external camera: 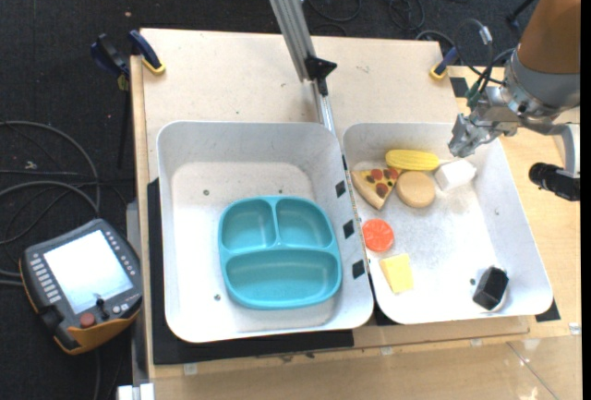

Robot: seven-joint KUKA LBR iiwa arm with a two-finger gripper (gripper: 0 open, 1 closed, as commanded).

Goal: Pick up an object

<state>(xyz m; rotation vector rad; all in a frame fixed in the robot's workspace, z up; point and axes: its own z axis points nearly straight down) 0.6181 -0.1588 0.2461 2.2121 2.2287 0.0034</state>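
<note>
At the near left, off the bench, a grey and orange handheld control pendant with a pale screen [81, 283] was seen on the dark floor. On the bench, two shallow white bins were set side by side. In the left bin [185, 158] a teal plastic plate with three compartments [277, 250] was laid flat, near the bin's front.

In the right bin [522, 241] the objects were spread out. Nearest the front right corner a small black block [490, 287] was placed, well apart from the rest. A flat yellow cheese-like wedge [398, 273] was placed toward the front left, and just behind it a round orange-red slice [377, 235]. Further back, a toy pizza slice with red toppings [374, 185] was laid beside a round tan bun-like piece [416, 189], the two touching or nearly so. Behind them a yellow corn-like piece [412, 159] was laid crosswise. A small white cube [455, 174] was found just right of the bun.

The gripper [464, 141] was positioned just above and behind the white cube, at the bin's far right. Nothing was seen between the fingers; whether they were released or clenched could not be told.

At the far edge, a slanted grey metal pole [286, 6] and yellow-tipped clamps [148, 56] were noted.
</note>
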